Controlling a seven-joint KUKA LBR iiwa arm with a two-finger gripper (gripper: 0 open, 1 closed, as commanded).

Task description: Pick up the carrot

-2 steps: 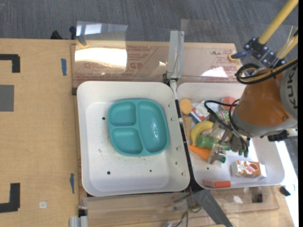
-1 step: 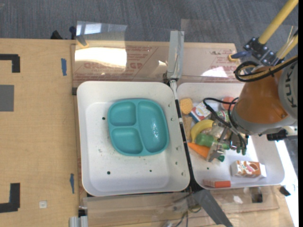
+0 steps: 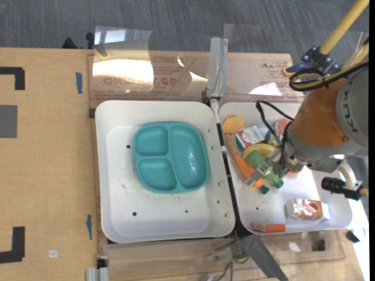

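The carrot (image 3: 242, 163) is a small orange piece lying in the right bin (image 3: 334, 221), near its left wall. My gripper (image 3: 262, 175) hangs low over the bin with its tip right at the carrot's lower right end, among a cluster of toys. A green piece (image 3: 273, 183) sits just under the gripper; whether it belongs to the carrot is unclear. The grey and orange arm (image 3: 319, 124) covers the bin's upper right part.
A teal divided plate (image 3: 171, 157) lies in the left bin (image 3: 117, 215). Around the carrot in the right bin are a yellow-orange piece (image 3: 233, 123), a blue and white carton (image 3: 252, 135) and a yellow-green toy (image 3: 258, 152). A small printed box (image 3: 306, 208) and an orange stick (image 3: 268, 228) lie near its front.
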